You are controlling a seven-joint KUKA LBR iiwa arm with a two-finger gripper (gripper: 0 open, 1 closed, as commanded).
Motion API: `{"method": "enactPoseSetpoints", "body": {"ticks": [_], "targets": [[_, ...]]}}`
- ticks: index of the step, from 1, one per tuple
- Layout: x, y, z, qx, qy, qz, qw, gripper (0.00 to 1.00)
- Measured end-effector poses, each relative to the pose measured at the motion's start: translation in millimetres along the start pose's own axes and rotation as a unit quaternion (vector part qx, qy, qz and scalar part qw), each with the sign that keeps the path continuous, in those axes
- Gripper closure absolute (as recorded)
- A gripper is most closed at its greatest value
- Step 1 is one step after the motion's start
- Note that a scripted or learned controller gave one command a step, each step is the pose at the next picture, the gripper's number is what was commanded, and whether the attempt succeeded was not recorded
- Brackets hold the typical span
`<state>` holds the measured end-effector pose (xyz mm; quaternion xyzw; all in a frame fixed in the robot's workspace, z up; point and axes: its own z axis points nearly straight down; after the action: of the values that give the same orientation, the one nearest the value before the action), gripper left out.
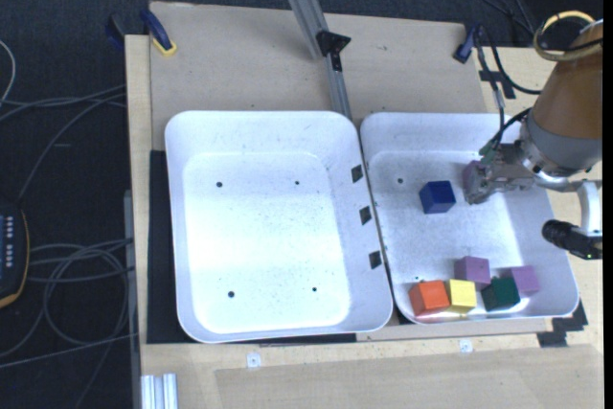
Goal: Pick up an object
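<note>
Here the grey arm with its orange band (572, 101) reaches in from the right, its metal tool (476, 185) lowered over the right shallow white plastic bin (402, 139), just beside a small dark blue cube (437, 196); whether the tool is wide or narrow I cannot tell. Near the bin's front wall cluster an orange block (430, 296), a yellow cube (463, 294), a green cube (499, 293) and two purple cubes (472, 268), all matte and square-edged. The left white bin (192, 139) sits on the pale wooden table (239, 62).
</note>
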<state>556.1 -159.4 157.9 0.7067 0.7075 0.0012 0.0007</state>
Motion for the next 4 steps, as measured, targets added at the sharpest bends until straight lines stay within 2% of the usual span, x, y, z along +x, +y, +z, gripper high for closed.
{"method": "enactPoseSetpoints", "body": {"ticks": [1,2,4], "targets": [[-10.0,3.2,-58.2,-0.002,-0.002,0.000,1.0000,1.00],[-10.0,4.0,-63.0,0.000,-0.001,0.000,1.0000,1.00],[106.0,30.6,-65.9,0.000,0.001,-0.003,1.0000,1.00]]}}
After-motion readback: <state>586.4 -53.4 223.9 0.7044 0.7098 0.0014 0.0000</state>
